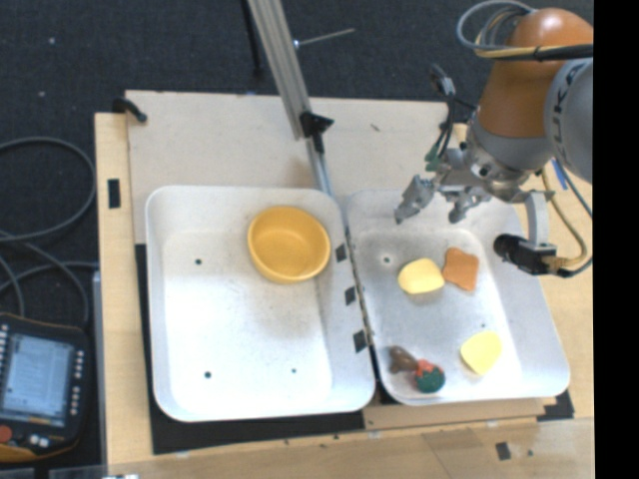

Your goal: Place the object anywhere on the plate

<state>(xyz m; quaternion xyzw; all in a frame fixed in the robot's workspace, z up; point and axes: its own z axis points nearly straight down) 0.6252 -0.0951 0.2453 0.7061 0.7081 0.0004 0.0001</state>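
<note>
Fingers (436,204) were what I checked first: they hung spread apart over the far end of the right bin (534,312), with nothing between them. The arm (524,78) reached in from the right, its orange band just above the wrist.

In that right bin I saw several small things. A pale yellow lump (421,276) lay toward the middle, and an orange piece (461,269) sat just to its right, touching it or nearly so; I could not tell which. A second yellow piece (481,352) lay nearer, toward the right wall. At the near left corner a brown thing (402,358) lay beside a small red and green thing (428,376); they were too small for me to make out more. All of these were below and nearer than the fingers, none in contact with them.

The left bin (190,297) held a yellow plate (289,242), deep like a bowl, at its far right part, close to the wall shared with the right bin. Nothing lay on it.

Both bins sat side by side on the bench (200,138). A metal post (285,58) slanted up from the far side between them. Left of the bench a handheld control screen (35,382) lay among black cables (40,198).
</note>
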